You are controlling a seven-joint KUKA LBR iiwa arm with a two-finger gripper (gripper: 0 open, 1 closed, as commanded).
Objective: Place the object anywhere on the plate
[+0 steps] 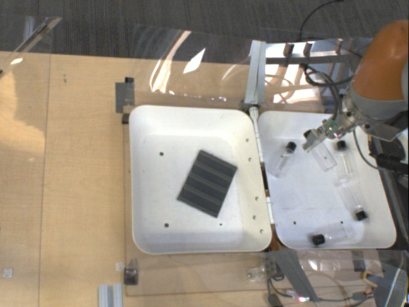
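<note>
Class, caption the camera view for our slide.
Grey arm's gripper over right white bin of clear black-capped vials; dark ribbed rectangular plate in left bin.

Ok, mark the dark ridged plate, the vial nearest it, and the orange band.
dark ridged plate (207,183), camera view, centre of its ribbed top.
vial (285,157), camera view, mid-body, below its black cap.
orange band (383,62), camera view, middle of its curved face.

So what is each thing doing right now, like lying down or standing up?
Dark grey ribbed rectangular plate: lying flat, turned at a slant, in the left white bin.
Clear plastic vials with black caps: lying on their sides, scattered in the right white bin.
Gripper: low over the right bin, among the vials.
</note>
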